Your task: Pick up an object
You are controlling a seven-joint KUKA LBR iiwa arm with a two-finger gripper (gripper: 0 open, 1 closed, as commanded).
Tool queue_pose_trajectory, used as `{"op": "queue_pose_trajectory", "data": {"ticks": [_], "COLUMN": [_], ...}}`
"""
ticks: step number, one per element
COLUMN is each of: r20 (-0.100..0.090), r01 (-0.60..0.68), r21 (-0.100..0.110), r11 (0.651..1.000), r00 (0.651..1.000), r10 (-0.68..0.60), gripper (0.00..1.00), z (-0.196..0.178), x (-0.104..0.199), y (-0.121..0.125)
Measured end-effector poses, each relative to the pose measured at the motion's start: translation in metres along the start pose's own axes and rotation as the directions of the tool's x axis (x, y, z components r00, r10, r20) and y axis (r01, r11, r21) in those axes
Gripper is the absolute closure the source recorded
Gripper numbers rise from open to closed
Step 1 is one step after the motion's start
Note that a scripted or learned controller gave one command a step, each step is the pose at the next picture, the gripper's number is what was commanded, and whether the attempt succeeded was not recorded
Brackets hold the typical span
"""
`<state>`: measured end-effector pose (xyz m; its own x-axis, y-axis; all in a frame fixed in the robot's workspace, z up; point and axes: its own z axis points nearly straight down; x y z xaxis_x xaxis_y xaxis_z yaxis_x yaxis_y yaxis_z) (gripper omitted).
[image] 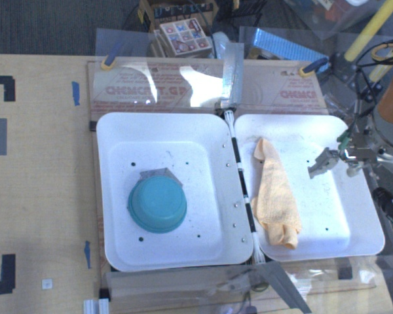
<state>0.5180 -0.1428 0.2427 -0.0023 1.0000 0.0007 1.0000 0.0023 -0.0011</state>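
A yellow-orange cloth (275, 195) lies crumpled lengthwise along the left side of the right bin (340, 227). A teal bowl (158, 203) sits upside down in the left bin (118, 142), partly on a small grey flat piece (158, 173). My gripper (322, 163) hangs over the right part of the right bin, to the right of the cloth and apart from it. Nothing shows in the gripper.
A raised divider (239, 175) runs between the two bins. A clear panel (183, 87) stands behind them, with boxes and clutter beyond. Cables and the arm's wrist (367, 150) crowd the right edge. The wooden bench top (39, 195) spreads out to the left.
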Motion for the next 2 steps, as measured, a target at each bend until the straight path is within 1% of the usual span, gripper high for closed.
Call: {"op": "queue_pose_trajectory", "data": {"ticks": [1,2], "r20": [0.001,0.002], "r01": [-0.013,0.064], "r21": [-0.001,-0.008], "r11": [1.000,0.998], "r00": [1.000,0.998], "r10": [0.013,-0.064], "gripper": [0.00,0.00], "z": [0.127,0.154], "x": [0.036,0.044], "y": [0.063,0.094]}}
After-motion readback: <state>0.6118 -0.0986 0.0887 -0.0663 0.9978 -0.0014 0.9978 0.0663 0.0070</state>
